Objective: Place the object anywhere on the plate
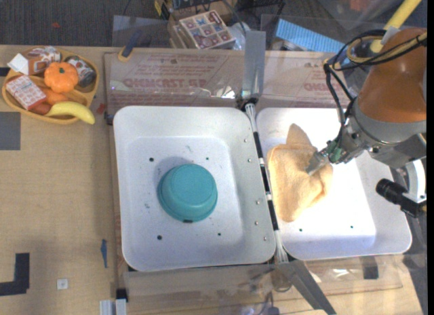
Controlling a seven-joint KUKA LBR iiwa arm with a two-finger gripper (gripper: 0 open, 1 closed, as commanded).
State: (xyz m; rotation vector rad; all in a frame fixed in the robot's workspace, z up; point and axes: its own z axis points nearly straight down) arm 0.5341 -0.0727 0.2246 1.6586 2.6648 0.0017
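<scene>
While the arm reaches in from the right, the end effector [319, 163] sits low on the yellow cloth [296, 183] | its finger spread cannot be told | cloth lies crumpled in the right bin [352, 235], left half | teal plate [188, 192] lies upside down in the left bin [135, 137], apart from the cloth

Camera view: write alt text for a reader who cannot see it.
A grey and orange arm's gripper reaches down onto a crumpled yellow cloth in the right white bin. The left white bin holds an upturned teal bowl.
</scene>
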